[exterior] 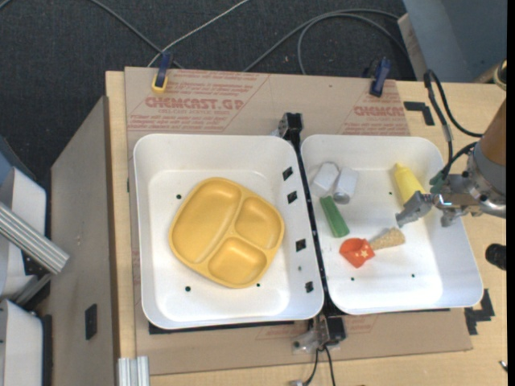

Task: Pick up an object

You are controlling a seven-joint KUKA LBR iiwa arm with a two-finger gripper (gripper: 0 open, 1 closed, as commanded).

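The right bin [459,276] holds several small items. A yellow piece [405,182] lies toward its far right, and a green stick [334,215] lies near the divider. A grey and white object [334,181] sits at the back. Near the middle are a red piece [356,252] and a tan wedge [389,238], touching each other. My gripper [430,209] hangs over the right side of this bin, just right of the yellow piece and above the tan wedge. Its fingers [412,209] are spread open with nothing between them.
The left bin [153,292] carries a yellow three-compartment plate [227,232]. A black divider [304,215] with clips runs between the bins. Cables [438,103] trail over the bench at the back right. The arm's wrist [492,163] enters from the right edge.
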